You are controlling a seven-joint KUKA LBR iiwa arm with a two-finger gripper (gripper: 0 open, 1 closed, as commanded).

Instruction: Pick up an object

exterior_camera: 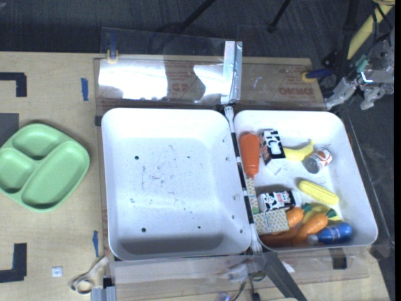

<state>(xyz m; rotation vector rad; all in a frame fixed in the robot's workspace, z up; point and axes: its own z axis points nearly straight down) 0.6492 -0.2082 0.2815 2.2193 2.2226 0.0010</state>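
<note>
The gripper (369, 83) sat at the upper right, off the tabletop (56, 243) and beyond the far right corner of the right bin (351, 168); whether it was open or shut I could not tell, and nothing showed in it.

The objects all lay in the right bin. An orange cylinder (249, 153) lay along the left wall, with a black-and-white carton (272, 145) just beside it. A banana (299, 152) lay to the right of that carton, touching a small can (317, 160). Below these lay a corn cob (318, 192). Near the front wall a second black-and-white carton (276, 200) sat above a patterned box (272, 220), with carrots (306, 221) and a blue bottle (334, 232) crowded beside them.

The left bin (169, 180) stood touching the right one. A green divided plate (41, 166) rested on the tabletop well to the left. A clear plastic sheet (169, 74) stood behind the left bin.
</note>
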